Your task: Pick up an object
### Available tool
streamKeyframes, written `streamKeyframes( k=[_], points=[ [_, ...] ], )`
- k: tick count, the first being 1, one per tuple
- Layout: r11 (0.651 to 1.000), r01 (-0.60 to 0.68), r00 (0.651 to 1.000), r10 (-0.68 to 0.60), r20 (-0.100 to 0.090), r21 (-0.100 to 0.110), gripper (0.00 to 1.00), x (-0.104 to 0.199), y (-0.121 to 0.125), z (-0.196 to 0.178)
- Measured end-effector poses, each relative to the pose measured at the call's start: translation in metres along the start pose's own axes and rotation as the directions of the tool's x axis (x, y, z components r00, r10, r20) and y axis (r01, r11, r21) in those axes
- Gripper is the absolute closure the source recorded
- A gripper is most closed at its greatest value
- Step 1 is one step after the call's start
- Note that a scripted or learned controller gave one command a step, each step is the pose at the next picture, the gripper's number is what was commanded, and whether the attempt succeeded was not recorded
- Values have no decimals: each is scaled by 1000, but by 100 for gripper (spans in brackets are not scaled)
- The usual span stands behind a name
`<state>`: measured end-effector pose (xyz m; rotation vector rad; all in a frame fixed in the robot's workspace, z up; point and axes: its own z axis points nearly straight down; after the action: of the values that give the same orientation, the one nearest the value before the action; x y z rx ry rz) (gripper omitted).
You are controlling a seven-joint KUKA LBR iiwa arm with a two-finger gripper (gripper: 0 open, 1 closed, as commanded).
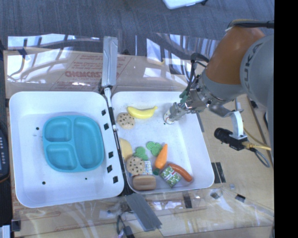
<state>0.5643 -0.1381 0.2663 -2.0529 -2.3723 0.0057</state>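
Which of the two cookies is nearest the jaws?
The cookie just left of the banana; the other cookie lies farther off, down by the carrot.

The pale yellow wedge (pixel 124 148) is partly covered by the round chocolate-chip cookie (pixel 135 165). The label on the small green carton (pixel 170 175) is too small to read. The white object (pixel 184 3) is cut off by the top edge.

Blue three-compartment plate (pixel 73 143) flat in left white bin (pixel 23 186), printed cardboard (pixel 70 72) behind it
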Motion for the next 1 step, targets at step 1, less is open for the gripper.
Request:
streamKeyframes(
  k=[1],
  points=[
    [940, 341, 940, -341, -2, 1, 100, -14, -44, 41]
  ],
)
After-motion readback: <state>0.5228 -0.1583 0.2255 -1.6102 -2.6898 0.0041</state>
